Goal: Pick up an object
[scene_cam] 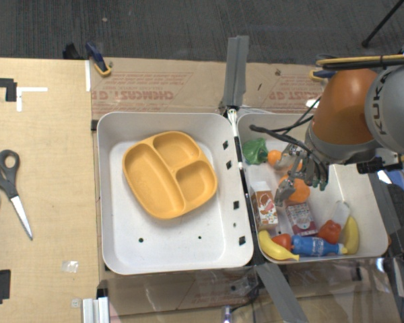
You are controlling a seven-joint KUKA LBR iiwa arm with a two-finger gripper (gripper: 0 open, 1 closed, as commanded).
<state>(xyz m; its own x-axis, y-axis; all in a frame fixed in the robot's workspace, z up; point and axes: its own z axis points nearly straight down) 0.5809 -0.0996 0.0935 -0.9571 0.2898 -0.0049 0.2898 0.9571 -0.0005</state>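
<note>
My gripper (pixel 295 182) hangs over the middle of the right bin (pixel 376 200), under the orange band of the arm. A small orange fruit (pixel 299 192) lies right at its tip, partly covered by it. Around it are a green leafy toy (pixel 254 151), a small orange ball (pixel 274 157), a brown snack packet (pixel 266 207) and a red packet (pixel 300 217). Along the bin's front edge lie a banana (pixel 275 246), a blue bottle (pixel 315 247), a red tomato (pixel 330 231) and a second banana (pixel 351 235).
The left bin (pixel 114 200) holds a yellow divided plate (pixel 170 173). Scissors (pixel 12 190) lie on the bench at the far left. A grey post (pixel 236 69) stands behind the two bins where they meet.
</note>
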